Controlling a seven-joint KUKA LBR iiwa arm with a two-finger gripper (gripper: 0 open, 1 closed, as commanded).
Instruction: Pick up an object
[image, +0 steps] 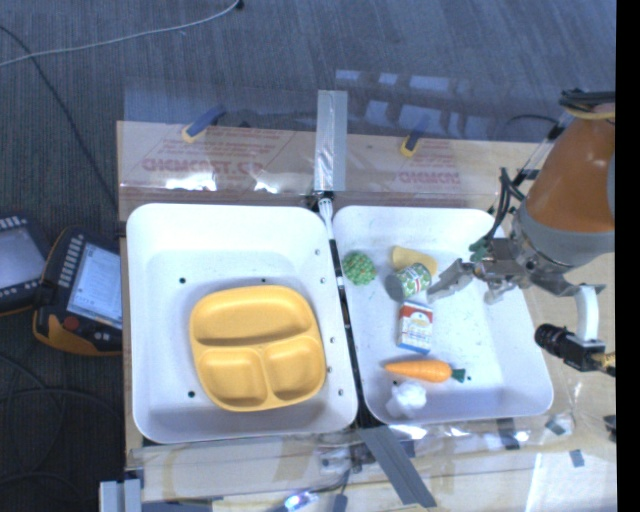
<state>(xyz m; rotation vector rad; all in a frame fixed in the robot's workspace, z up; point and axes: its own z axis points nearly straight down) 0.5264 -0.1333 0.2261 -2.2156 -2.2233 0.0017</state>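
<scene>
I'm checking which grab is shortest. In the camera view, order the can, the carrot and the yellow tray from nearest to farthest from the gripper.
1. Can, right bin, just left of the gripper.
2. Carrot, right bin, toward the near edge.
3. Yellow tray, in the left bin.

One fixed camera high above the bench (140, 160) looks down aslant — both bins (150, 260) in frame.
</scene>
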